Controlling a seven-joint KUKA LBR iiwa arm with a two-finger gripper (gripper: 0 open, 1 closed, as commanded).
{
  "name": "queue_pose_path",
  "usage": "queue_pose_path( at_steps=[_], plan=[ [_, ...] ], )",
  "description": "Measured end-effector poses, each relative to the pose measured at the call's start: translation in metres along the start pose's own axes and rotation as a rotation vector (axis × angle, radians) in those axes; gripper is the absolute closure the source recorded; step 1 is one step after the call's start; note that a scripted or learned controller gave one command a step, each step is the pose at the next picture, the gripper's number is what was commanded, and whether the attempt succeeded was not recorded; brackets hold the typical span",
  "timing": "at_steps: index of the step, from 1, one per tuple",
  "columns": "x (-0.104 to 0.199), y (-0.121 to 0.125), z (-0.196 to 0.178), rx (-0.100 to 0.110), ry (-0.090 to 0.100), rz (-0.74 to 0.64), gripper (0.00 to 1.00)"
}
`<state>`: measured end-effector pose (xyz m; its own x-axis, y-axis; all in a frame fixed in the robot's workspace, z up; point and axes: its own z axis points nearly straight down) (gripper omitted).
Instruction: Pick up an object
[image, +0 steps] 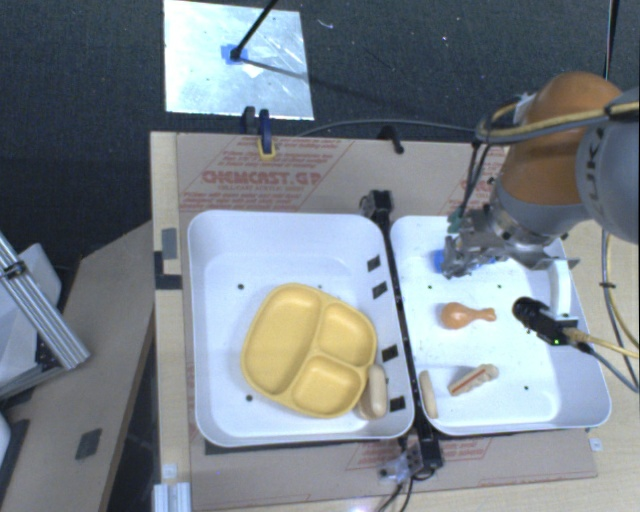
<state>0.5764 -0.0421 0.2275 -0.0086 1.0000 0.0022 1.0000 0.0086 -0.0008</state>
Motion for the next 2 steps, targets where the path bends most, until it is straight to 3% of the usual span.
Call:
queue_pose_path(
  at_steps=[2],
  plan=[
    [0.094, -0.033, -0.013, 0.000, -0.001, 0.000, 1.00]
  ],
)
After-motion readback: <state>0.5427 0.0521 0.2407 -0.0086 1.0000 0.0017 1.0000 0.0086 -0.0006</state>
